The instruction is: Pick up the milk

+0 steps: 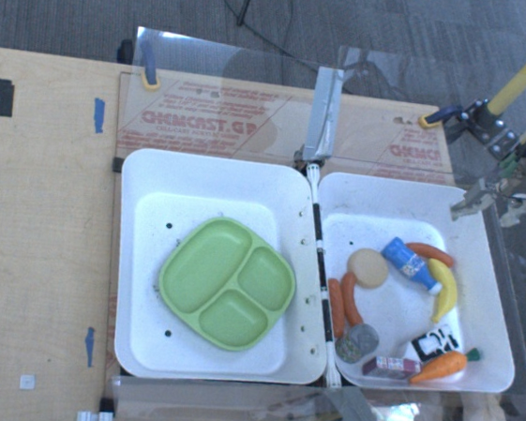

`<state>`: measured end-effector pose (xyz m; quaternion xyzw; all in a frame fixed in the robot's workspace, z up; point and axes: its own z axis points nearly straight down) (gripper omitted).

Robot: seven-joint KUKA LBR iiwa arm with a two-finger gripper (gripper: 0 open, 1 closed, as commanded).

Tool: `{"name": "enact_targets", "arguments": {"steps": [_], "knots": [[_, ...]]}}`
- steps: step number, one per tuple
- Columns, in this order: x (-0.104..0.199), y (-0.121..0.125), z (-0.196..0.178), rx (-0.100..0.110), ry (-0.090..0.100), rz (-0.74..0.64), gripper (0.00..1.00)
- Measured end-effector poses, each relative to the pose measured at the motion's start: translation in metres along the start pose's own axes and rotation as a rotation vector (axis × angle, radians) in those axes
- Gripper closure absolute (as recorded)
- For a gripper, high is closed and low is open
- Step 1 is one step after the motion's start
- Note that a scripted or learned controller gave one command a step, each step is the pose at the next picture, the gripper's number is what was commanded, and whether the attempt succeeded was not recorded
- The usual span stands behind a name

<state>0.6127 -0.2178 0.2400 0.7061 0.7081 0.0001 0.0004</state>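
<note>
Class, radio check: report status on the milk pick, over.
End effector above right bin's far right corner, holding nothing. Milk lying in right bin, untouched. Banana and hot dog touching it, cookie close by.

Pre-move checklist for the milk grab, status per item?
1. Milk located: ok, lying on its side in the right bin.
2. Milk top uncovered: ok, nothing lies over it.
3. Room around milk: not ok, sausage and banana crowd one end.
4. Tool over milk: not ok, it sits at the bin's far corner, apart from the milk.
5. Plate out of the way: ok, it is in the left bin.
</note>
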Motion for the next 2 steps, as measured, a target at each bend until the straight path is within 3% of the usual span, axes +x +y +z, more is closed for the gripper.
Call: {"name": "enact_targets", "arguments": {"steps": [1, 2], "knots": [[0.003, 0.03, 0.142, -0.004, 0.007, -0.047, 0.0], [0.006, -0.03, 0.152, -0.003, 0.014, 0.04, 0.0]]}}
